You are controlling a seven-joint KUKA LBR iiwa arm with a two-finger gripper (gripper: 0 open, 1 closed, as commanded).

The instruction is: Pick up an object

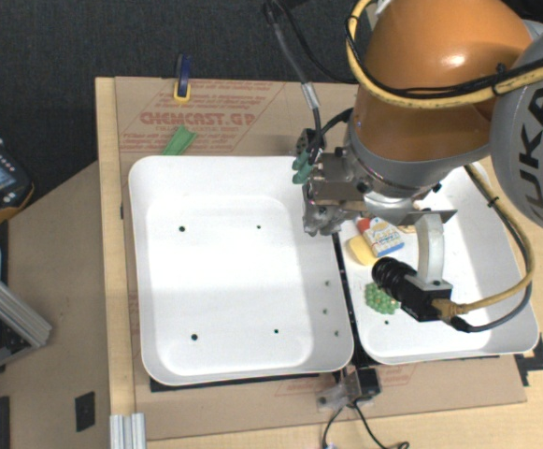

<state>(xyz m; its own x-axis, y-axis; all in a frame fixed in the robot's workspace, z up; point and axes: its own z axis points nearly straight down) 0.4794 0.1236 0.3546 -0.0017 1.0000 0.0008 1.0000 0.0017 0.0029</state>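
My gripper [320,215] hovers low; open or closed, I cannot tell. I judge this is the approach step. Next I must centre over the yellow piece [358,249] just beside it, descend and grasp.

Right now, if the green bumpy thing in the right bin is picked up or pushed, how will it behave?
The green bumpy thing looks small, so it is probably light. Its knobbly, roundish shape suggests it may roll or slip when pushed on the smooth floor of the right bin. Whether it is soft or stiff cannot be told.
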